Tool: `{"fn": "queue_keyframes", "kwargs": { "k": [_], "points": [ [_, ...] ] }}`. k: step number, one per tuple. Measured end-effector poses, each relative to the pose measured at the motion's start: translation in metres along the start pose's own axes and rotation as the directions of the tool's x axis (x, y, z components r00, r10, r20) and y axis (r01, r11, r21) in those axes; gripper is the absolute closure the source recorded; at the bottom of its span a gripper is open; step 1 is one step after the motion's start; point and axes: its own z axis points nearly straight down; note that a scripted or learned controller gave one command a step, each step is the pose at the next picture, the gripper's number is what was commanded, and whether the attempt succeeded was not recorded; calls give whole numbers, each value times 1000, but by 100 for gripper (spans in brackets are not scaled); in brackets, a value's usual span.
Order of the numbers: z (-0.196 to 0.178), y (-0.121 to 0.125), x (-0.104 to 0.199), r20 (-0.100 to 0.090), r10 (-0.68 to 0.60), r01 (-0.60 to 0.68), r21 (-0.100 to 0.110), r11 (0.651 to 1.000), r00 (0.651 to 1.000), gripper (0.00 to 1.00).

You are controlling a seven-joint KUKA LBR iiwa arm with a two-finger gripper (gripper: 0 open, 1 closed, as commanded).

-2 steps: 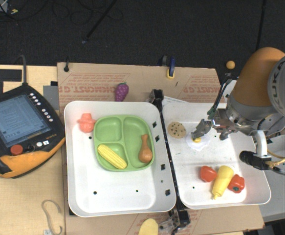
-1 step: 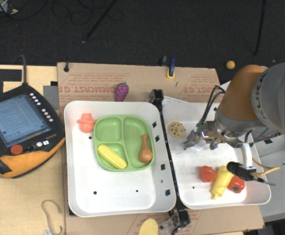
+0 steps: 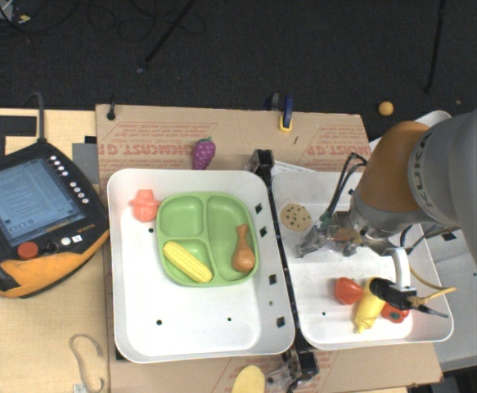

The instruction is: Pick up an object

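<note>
Camera view: two white bins side by side on the bench.
Gripper (image 3: 316, 240): low in the right bin (image 3: 434, 334), fingers spread wide, nothing between them.
Nearest object: cookie (image 3: 294, 215), just beside the gripper.
Progress: nothing lifted yet; grasp and lift remain.

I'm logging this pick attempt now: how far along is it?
Done: the arm has reached into the right bin, with the gripper low beside the cookie. In hand: nothing visible between its fingers. Left: grasping and lifting something, such as the cookie or the red tomato; the corn lies on the green plate.
</note>
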Motion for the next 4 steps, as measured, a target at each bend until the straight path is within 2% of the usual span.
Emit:
{"fn": "queue_keyframes", "kwargs": {
  "k": [1, 3, 4],
  "points": [
    [-12, 0, -2, 0, 6, -6, -1, 1000, 1000, 100],
    [-127, 2, 6, 2, 2, -2, -9, 1000, 1000, 100],
    [-143, 2, 4, 1, 2, -2, -6, 1000, 1000, 100]
  ]
}}
